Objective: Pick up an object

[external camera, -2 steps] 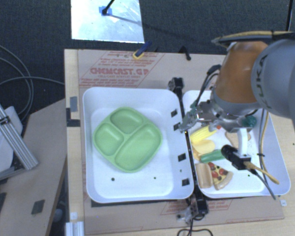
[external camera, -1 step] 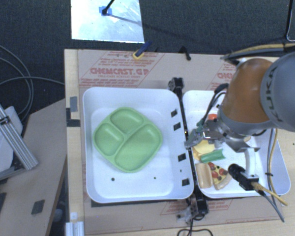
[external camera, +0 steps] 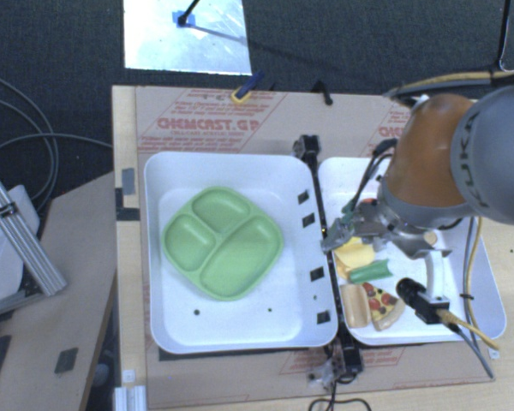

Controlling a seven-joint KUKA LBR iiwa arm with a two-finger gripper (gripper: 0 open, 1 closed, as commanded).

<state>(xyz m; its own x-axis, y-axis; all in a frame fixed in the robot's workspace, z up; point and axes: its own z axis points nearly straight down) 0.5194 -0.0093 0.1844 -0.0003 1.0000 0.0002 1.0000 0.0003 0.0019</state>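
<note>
Step in hand: approach, nothing lifted yet. Pincer (external camera: 343,232) hangs low in the right bin (external camera: 347,178), by its left wall, at the far edge of the yellow block (external camera: 353,253). Cannot tell whether it is wide or narrow.

Candidates cluster toward the bin's near-left corner: block, green stick (external camera: 370,271) touching it, pizza slice (external camera: 384,305) nearer the near edge. Left bin (external camera: 188,315) carries a green plate (external camera: 223,242).

Next move, as I judge it: centre on the block, descend, close, lift clear of the wall.

Both bins are white. The left bin (external camera: 154,255) holds a pale green plate (external camera: 223,242); the right bin (external camera: 343,178), a yellow block (external camera: 353,253), a darker green piece (external camera: 370,271) and a tan pizza slice (external camera: 382,305) (red-spotted).
</note>
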